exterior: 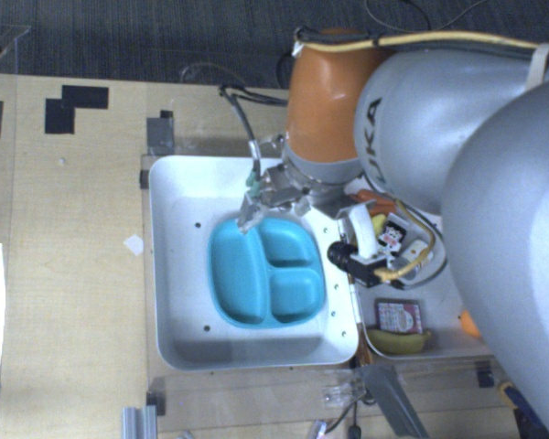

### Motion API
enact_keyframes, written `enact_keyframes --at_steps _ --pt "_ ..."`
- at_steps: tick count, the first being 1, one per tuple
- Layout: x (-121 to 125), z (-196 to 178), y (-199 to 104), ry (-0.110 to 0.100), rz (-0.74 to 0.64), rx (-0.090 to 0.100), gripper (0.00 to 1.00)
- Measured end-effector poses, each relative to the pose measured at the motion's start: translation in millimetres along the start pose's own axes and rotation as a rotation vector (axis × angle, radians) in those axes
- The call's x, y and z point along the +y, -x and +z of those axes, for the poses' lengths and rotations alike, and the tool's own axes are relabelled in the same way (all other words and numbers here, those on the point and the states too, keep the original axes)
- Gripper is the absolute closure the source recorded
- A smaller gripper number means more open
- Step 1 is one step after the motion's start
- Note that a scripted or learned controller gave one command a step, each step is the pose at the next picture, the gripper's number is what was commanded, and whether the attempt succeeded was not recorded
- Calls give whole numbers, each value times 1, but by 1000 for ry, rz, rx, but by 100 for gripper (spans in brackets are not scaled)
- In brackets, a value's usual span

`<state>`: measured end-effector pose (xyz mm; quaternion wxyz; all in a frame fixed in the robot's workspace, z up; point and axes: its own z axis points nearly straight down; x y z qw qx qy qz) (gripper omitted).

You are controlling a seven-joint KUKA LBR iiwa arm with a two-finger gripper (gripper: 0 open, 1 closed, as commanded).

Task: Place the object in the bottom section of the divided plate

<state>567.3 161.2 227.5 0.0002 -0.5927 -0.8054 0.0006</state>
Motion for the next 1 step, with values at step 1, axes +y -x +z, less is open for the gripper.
enact_keyframes --at_steps 1 --pt "0 0 0 0 0 0 0"
